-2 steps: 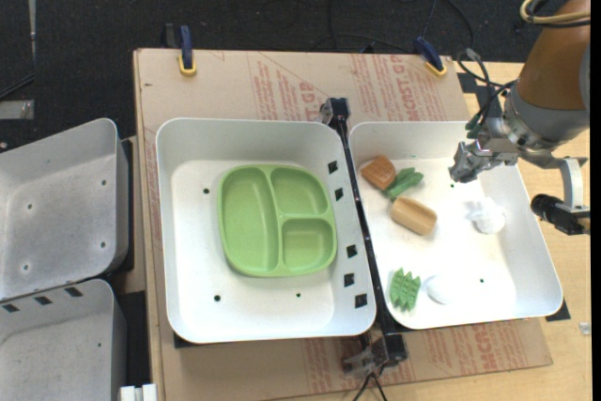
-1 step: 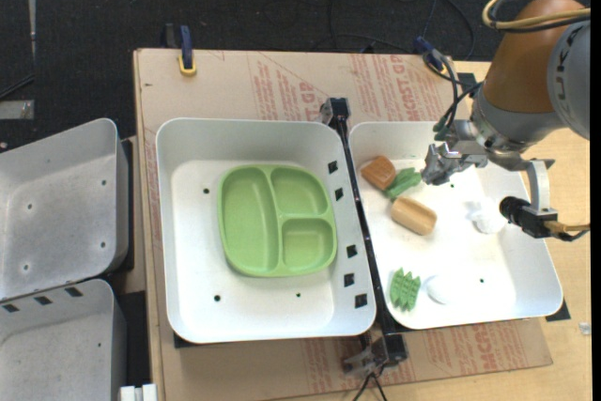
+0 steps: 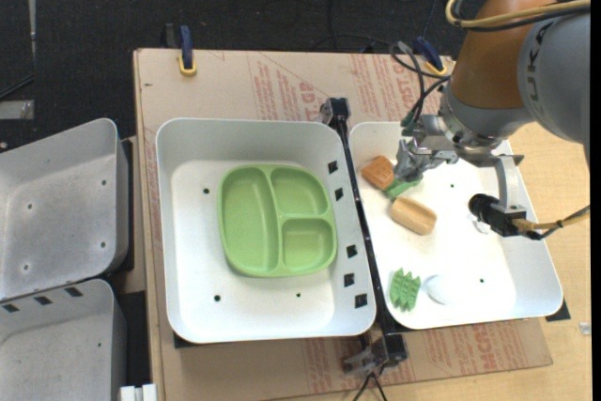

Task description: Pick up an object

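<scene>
With the gripper (image 3: 410, 166) low in the right bin (image 3: 526, 282), its opening impossible to tell, it hangs just above a green piece (image 3: 402, 189) between the orange block (image 3: 378, 173) and tan roll (image 3: 413, 216); descend squarely on one object, avoiding its neighbours.

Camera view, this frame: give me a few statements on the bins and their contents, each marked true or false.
1. The green tray lies in the left bin. True.
2. The tray has one compartment. False: it has three.
3. The gripper is over the right bin. True.
4. The green spiky toy sits on the tray. False: it lies in the right bin, near the front rim.
5. The tan block lies in the right bin. True.
</scene>
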Tool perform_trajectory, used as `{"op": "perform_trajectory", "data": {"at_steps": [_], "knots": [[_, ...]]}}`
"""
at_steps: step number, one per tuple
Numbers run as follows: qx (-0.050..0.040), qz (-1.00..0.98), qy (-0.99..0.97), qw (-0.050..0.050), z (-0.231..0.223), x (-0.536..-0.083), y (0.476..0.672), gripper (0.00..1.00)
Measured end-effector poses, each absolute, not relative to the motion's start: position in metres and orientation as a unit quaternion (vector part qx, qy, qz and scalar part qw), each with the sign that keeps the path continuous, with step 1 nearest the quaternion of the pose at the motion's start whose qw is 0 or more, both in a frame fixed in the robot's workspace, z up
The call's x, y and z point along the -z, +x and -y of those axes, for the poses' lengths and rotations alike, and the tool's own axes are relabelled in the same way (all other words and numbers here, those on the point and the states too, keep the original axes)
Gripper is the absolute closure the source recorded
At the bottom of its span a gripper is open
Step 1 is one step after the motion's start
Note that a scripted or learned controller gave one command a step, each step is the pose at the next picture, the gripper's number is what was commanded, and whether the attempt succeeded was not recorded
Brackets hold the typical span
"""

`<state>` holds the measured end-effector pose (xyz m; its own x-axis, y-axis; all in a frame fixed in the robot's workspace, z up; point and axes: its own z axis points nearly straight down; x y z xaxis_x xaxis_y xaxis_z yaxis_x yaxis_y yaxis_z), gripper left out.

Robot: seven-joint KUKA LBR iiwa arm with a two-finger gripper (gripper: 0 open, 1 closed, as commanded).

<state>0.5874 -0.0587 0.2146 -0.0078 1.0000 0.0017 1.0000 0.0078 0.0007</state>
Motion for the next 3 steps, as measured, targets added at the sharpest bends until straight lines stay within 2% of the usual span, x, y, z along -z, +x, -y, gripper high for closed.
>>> {"op": "perform_trajectory", "data": {"at_steps": [1, 3], "knots": [[-0.0004, 0.71, -0.705, 0.001, 0.006, -0.209, 0.579, 1.0], [0.0006, 0.71, -0.704, 0.0, -0.086, -0.223, 0.584, 1.0]]}}
